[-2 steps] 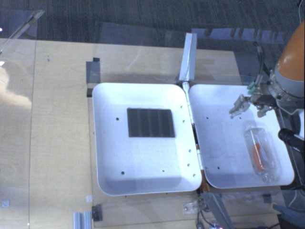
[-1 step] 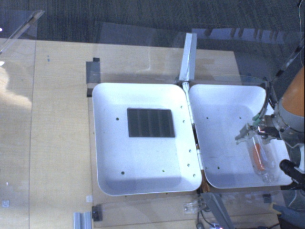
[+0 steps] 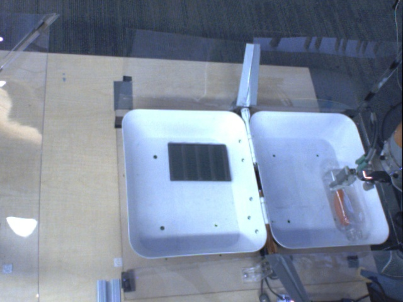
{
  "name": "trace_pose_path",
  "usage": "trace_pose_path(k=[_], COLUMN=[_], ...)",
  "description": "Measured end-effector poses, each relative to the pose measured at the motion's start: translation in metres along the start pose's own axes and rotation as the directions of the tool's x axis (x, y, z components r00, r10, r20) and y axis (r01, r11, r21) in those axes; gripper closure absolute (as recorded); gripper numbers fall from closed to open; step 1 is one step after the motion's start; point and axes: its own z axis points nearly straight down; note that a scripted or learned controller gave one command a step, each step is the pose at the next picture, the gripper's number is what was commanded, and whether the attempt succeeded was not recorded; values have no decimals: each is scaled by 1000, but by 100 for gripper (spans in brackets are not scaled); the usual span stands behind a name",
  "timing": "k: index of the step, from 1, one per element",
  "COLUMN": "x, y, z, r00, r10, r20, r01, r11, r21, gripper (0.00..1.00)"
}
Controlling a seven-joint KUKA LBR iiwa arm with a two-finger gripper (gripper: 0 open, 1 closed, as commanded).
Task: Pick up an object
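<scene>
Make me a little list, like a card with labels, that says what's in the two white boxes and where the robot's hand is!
left bin: holds a dark ribbed rectangular pad lying flat near its middle
right bin: holds a clear plastic bottle with something orange-red inside, lying on its side near the right wall
end effector: at the right bin's right edge, just above the bottle's top end
arm: reaches in from the right
bench: light wood under both bins
bottle held: cannot tell

Robotics laboratory cell: a pale wooden bench (image 3: 75, 168) carries two shallow white bins (image 3: 132, 187) mounted side by side, enclosed by clear guard panels (image 3: 25, 106), above dark carpet flooring (image 3: 157, 8).
</scene>
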Motion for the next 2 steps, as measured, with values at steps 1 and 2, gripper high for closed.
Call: trace_pose_path(k=[1, 2], x=[6, -6], y=[0, 25], z=[85, 101], r00=[999, 999], r10=[-32, -53], r20=[-1, 2], r01=[32, 53], r11=[999, 999], r21=[-1, -10], gripper=[0, 0])
